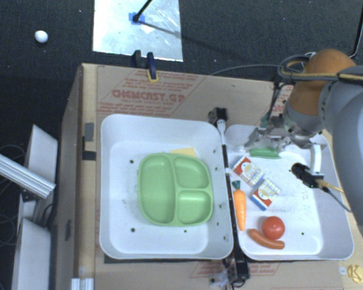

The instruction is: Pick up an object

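just below claw (269, 138), green pod (265, 153)

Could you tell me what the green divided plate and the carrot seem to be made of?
The green divided plate looks like moulded plastic: uniform pale green, smooth, with soft sheen on its three compartments. The carrot is probably a plastic toy: even orange colour, smooth surface, though the view is too coarse to be sure.

there's a silver sheet (139, 21) on the dark floor at 12 o'clock, small white ball (41, 36) at 10, maybe metal rails (17, 174) at 9.
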Robot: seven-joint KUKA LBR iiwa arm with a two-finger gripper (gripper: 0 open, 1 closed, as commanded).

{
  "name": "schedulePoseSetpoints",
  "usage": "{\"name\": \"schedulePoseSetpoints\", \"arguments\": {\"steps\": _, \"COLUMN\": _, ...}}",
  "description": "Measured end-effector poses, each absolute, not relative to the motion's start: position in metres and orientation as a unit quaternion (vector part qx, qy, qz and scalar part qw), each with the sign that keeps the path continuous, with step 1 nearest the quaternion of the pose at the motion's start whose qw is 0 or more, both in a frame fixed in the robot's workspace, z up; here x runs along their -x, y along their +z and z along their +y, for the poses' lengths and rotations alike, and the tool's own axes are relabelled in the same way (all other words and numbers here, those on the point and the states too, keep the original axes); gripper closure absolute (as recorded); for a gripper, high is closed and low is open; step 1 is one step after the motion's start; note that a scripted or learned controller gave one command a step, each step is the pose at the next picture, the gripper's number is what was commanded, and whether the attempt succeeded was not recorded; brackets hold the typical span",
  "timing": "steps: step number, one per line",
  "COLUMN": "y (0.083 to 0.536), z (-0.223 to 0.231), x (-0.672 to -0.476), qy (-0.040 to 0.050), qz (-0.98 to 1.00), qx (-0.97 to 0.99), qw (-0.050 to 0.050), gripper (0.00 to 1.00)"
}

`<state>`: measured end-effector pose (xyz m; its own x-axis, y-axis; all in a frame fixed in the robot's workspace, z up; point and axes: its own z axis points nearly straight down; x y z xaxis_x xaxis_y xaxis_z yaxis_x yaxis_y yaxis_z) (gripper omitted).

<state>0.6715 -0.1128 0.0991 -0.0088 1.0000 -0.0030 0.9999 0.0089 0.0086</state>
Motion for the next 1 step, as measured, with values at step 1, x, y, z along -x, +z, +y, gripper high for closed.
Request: {"name": "schedulePoseSetpoints", "arguments": {"steps": 1, "y": 0.0858, "z": -0.0962, "x": -0.6696, "qy": 0.0009, "qz": 0.709, "qx": -0.705, "qw": 0.002, "gripper": 0.00}}
